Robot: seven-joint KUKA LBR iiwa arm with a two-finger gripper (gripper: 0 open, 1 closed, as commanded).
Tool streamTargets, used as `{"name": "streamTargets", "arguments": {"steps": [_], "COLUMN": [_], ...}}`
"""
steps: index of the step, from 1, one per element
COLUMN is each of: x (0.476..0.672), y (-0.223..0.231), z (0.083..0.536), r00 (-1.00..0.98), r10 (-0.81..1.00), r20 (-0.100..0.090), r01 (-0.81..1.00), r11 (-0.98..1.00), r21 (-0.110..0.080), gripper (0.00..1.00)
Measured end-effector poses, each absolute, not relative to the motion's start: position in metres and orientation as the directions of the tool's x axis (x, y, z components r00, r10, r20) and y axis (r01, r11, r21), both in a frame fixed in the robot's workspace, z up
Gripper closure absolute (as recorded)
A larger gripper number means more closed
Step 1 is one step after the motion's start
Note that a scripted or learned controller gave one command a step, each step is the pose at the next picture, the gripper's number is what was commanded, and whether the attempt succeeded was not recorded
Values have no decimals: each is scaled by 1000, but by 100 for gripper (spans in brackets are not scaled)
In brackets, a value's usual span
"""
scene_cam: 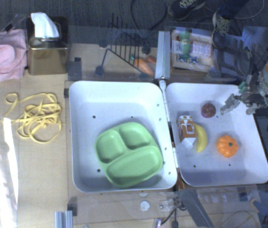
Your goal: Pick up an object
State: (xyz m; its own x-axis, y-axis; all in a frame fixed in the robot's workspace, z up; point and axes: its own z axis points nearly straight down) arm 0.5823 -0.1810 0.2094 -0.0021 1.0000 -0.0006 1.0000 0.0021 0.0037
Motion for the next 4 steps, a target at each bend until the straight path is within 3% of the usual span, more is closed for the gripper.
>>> {"name": "streamTargets", "arguments": {"steps": [1, 2, 3, 4], "x": [647, 649, 589, 589], "y": [-168, -168, -168, -168], "z": [86, 99, 202, 202], "r00": [-30, -34, 2, 2], "r10": [1000, 999, 1000, 1000], "r20": [-2, -3, -1, -1], "r01": [1000, 999, 1000, 1000], "r11": [30, 34, -2, -2], "r21": [7, 11, 5, 4], "gripper": [0, 100, 100, 0]}}
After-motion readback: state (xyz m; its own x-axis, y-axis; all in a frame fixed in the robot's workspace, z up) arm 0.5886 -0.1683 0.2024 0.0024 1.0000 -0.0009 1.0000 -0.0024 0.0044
